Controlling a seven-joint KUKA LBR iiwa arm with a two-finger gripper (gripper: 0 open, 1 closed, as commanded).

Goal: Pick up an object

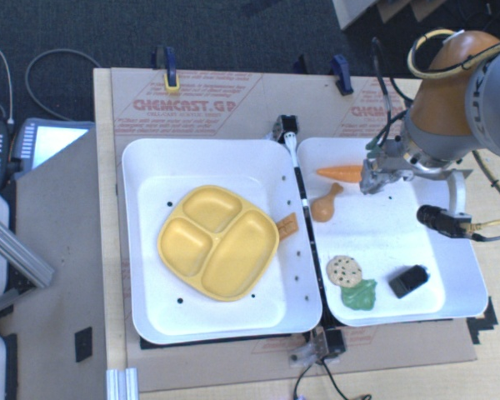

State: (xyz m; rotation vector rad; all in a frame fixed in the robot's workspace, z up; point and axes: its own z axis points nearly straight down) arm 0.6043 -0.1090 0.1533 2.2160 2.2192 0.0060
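Note:
In the right bin [458, 248] lie an orange carrot [339, 173], a tan drumstick-shaped toy [323, 205], a speckled cookie [344, 270] resting against a green piece [359, 295], and a black block [409, 281]. My gripper [373, 178] hangs over the back of this bin, just right of the carrot's thick end and above the drumstick toy. Nothing is seen held in it.
A yellow divided plate [219, 242] lies in the left bin [142, 223], with a small brown piece [287, 226] at its right edge by the wall between the bins. Cables and a black connector [440, 220] trail over the right bin's right side.

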